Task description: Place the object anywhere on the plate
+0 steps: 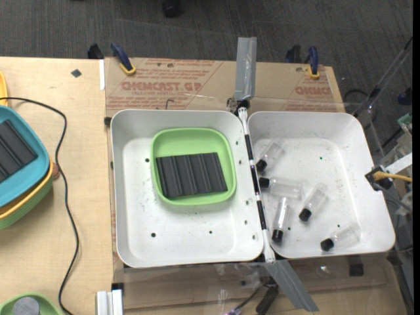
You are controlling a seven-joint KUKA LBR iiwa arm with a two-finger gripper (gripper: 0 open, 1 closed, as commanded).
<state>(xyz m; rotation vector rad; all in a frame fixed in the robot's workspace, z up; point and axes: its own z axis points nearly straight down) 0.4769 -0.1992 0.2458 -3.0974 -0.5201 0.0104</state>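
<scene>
Far left on the pale wooden bench (52, 254): a stack of teal and yellow-green plastic trays (20, 159), parked well apart from the work, with a thin black cable (67, 195) looping past it. Neither likely to interfere.

Next, in the left shallow white bin (131, 235) of the 2: a lime-green square plastic plate (161, 146) carrying a dark ribbed rectangular insert (193, 174). Set near the bin's upper middle, flat and open from above, probably so that a drop anywhere inside its rim counts. Nothing yet lying on it, so the placing not yet done.

At the seam: the 2 bins' touching walls, a low ridge to clear when crossing over, plus a grey strip of tape (246, 71) running up onto the brown cardboard sheet (170, 81), itself pinned by blue clamps (123, 58).

Right shallow white bin (354, 136): several clear plastic vials with black caps (281, 218), scattered on their sides, some near each other, 1 apart in the lower right corner. Presumably the supply, with 1 of them the object to move; cannot tell which. Round and lying flat, so apt to roll or slip when pinched.

Claw state: cannot tell.
</scene>
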